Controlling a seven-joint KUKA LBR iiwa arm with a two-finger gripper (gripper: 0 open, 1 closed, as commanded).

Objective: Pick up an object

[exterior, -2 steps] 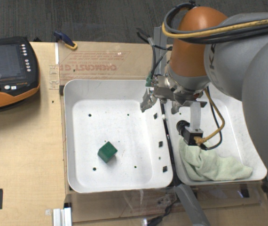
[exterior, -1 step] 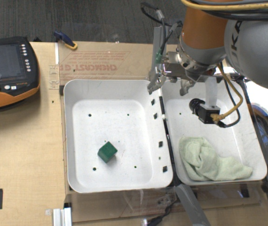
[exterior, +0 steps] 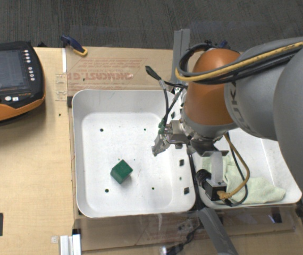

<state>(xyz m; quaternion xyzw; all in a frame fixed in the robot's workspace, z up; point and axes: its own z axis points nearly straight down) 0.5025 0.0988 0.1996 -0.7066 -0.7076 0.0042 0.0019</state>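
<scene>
Plainly, the green cube (exterior: 121,171) lies loose in the left bin (exterior: 82,142), low and left of centre, while the gripper (exterior: 165,141) hangs near that bin's right wall, apart from it. Whether its fingers are open or closed I cannot tell. A descent here would likely miss — too far right. One cube, one pale cloth (exterior: 258,190), two bins.

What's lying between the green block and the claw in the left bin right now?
Nothing: in the camera view, bare white bin floor with a few small dark dots separates the small green block from the claw.
</scene>
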